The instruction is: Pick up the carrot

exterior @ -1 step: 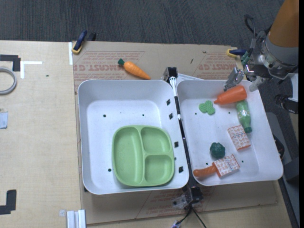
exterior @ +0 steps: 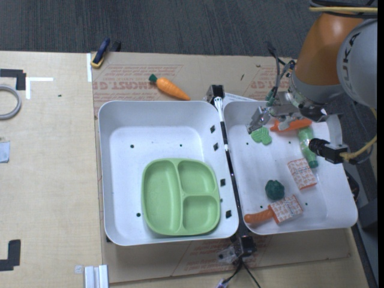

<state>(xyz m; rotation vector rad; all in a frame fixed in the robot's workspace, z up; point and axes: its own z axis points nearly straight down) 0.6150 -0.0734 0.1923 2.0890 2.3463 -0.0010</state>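
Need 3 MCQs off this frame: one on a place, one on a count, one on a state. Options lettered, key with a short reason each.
1. Where does the green divided plate lie?
A. left bin
B. right bin
C. on the cardboard

2. How many compartments does that plate have?
A. two
B. three
C. four

3. How does the carrot with the green top lie?
A. flat on the cardboard behind the left bin
B. inside the right bin
C. on the plate

Key:
1 A, the plate sits on the left bin's floor.
2 B, two ridges split it into one long and two smaller sections.
3 A, it lies outside both bins, away from the gripper.
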